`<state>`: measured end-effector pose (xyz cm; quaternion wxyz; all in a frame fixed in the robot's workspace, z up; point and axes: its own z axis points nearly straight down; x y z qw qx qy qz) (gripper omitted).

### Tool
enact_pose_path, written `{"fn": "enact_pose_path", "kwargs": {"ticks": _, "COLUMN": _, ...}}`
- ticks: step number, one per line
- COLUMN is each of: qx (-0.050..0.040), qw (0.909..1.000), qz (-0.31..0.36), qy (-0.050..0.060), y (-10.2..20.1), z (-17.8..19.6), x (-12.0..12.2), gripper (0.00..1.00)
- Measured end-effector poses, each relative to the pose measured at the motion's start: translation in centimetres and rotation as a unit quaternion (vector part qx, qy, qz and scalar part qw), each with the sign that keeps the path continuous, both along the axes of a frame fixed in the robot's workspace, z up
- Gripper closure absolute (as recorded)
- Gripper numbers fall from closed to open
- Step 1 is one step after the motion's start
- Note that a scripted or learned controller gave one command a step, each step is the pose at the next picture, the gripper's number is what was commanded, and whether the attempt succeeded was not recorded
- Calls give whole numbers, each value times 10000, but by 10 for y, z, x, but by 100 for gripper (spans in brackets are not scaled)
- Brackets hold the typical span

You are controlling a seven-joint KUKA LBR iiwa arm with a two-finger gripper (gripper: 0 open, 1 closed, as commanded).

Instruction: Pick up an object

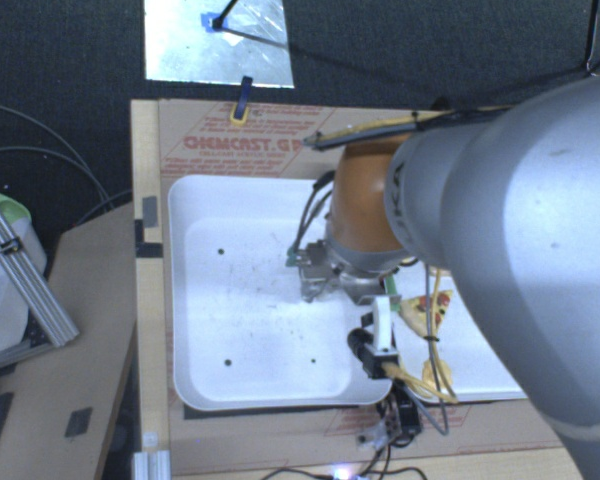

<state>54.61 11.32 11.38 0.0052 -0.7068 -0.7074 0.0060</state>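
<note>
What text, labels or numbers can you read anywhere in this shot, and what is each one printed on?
"CHEMCAST" in red capitals, followed by further letters that may read "GP", on the brown cardboard sheet beyond the left white bin; the end of the line runs under the arm.
A smaller red line below it on the same sheet: too blurred to read.
Red print on the cardboard strip at the near edge: too small to read.

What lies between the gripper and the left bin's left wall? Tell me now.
The camera view shows that stretch bare: from the gripper to the left bin's left wall, just white bin floor with small dark dots.
</note>
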Motion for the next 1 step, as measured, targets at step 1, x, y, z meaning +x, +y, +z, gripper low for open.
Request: {"fn": "enact_pose_path", "kwargs": {"ticks": 1, "qx": -4, "qw": 9999, "qz": -21, "qy": -134, "y": -63, "z": 75, "x": 67, "gripper": 100}}
